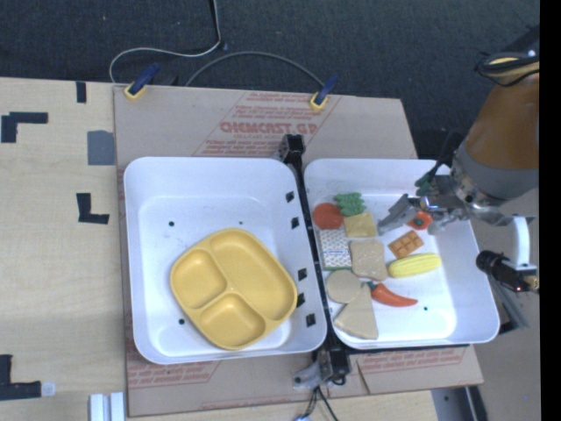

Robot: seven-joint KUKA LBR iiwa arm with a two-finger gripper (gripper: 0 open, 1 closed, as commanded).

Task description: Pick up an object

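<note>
A: Bins first, left to right?

B: Left bin [149,261] holds a yellow divided plate [232,286], lying toward the bin's front edge. The black divider clips [301,235] run along the seam where the two bins meet.

A: And the right bin [469,318]?

B: Toy food is crowded into its left half. A red tomato [328,216] and green leafy piece [350,203] lie near the back, a pale cheese square [359,226] just beside them, a checked wafer [336,249] and a bread slice [368,258] below. Toward the front edge lie two tan pieces [352,305] and a red chili [394,297].

A: Where is the gripper?

B: The gripper [421,213] hangs over the right bin's back right part, fingers spread, nothing between them. An orange cracker [405,244] lies just in front of it, with a yellow corn cob [414,266] beside that. A small red-orange piece [419,221] sits right at the fingertips; I cannot tell if it touches them.
</note>
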